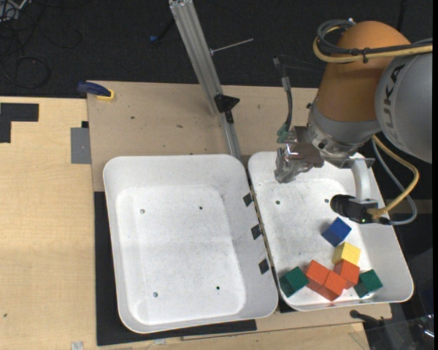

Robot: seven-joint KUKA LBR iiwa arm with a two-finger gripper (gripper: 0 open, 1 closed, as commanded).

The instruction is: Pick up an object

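Observation:
Several coloured blocks lie in the near corner of the right bin (394, 250): a blue block (336, 231), a yellow block (347, 254), orange blocks (325, 278), a green block (293, 280) and another green block (368, 283). My gripper (287, 168) hangs over the far left part of the right bin, well away from the blocks. Nothing shows between its fingers.
The left bin (131, 173) sits beside the right one, with black clips (255, 231) along the shared edge. A slanted metal rail (201, 57) rises behind the bins. A black cable fitting (354, 208) hangs over the right bin near the blue block.

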